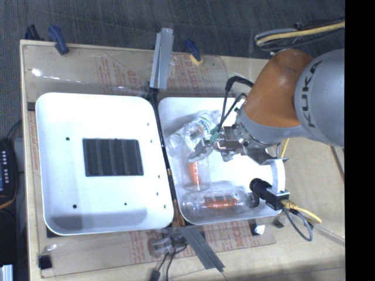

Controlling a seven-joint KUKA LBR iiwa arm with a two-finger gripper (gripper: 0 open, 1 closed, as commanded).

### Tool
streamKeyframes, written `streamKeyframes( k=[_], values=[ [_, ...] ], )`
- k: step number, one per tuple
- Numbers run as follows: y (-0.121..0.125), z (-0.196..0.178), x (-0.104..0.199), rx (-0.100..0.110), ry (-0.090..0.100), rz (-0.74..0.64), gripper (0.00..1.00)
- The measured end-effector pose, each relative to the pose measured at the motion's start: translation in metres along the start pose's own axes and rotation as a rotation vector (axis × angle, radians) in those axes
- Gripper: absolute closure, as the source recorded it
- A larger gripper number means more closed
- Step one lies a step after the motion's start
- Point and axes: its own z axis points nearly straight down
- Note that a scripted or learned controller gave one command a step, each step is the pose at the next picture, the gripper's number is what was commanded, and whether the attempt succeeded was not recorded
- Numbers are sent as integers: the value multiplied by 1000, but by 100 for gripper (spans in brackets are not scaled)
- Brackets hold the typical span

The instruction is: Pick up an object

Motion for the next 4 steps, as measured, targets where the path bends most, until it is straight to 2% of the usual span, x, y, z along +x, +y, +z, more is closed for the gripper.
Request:
streamKeyframes(
  k=[1, 2, 3, 4],
  values=[
    [13, 120, -19, 1, 0, 98, 0],
    [45, 137, -22, -2, -3, -66, 0],
    [44, 128, -22, 1, -3, -67, 100],
    [96, 44, 25, -3, -1, -101, 100]
  ],
)
